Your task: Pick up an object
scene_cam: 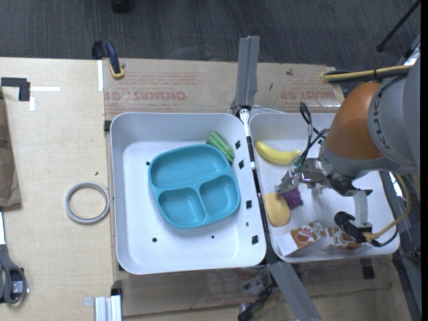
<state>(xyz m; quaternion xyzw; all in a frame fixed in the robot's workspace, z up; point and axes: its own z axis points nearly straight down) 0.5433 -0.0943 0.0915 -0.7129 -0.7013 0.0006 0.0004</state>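
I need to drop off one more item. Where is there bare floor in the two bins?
Left bin: bare strips around the blue tray. Right bin: crowded; banana, purple item, yellow fruit, packet and gripper.

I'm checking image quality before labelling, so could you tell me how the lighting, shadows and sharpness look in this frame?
In the camera view, light is even and soft; the blue tray casts only a faint shadow on the left bin, whose white walls look bright but not blown out. The banana and tape ring look fairly sharp; the gripper area is cluttered and hard to resolve.
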